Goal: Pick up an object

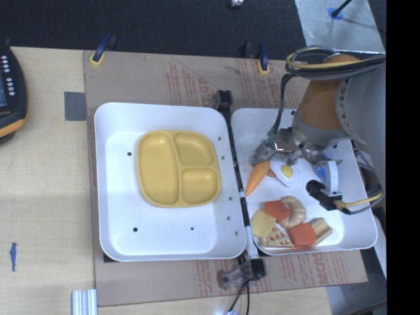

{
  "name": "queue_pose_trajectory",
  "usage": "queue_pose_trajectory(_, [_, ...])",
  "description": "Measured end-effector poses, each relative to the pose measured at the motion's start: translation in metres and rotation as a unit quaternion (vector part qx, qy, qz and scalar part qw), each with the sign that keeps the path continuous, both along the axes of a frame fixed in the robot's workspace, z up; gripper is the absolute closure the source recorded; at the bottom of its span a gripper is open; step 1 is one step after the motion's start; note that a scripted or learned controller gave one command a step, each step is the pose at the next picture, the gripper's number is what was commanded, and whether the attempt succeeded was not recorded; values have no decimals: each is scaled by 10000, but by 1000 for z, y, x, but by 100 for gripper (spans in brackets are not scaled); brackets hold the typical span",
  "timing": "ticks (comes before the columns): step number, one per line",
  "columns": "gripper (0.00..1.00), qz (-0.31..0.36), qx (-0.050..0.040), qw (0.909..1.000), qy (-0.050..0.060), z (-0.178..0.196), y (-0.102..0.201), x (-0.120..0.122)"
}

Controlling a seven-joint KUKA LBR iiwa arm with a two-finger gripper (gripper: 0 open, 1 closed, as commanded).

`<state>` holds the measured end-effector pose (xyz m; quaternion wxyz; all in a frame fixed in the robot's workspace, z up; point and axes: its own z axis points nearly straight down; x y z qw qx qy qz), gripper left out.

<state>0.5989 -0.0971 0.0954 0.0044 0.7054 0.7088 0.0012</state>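
Note:
My gripper (279, 155) reaches down into the right bin (357, 238), right above the thick end of an orange carrot (257, 175) and a fried egg toy (287, 172). The carrot lies slanted against the bin's left wall. The arm's wrist covers the fingers from above. A pile of toy food sits at the bin's front: a yellow round piece (263, 224), a croissant (294, 207), a red block (302, 235) and a bread piece (319, 226). A blue and white item (326, 174) lies to the right of the gripper.
The left bin (111, 195) holds a yellow divided plate (177, 168) in its middle. A black cable with a yellow stripe (338, 202) loops over the right bin's right side. Blue and yellow clamps hold the board at the back edge.

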Motion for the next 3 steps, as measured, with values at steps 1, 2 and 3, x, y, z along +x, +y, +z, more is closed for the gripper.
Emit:
queue_pose_trajectory(1, [0, -6, 5, 10000, 4, 0, -1, 1])
queue_pose_trajectory(2, [100, -7, -10, 10000, -22, 13, -3, 3])
queue_pose_trajectory(3, [0, -7, -9, 10000, -12, 12, -3, 2])
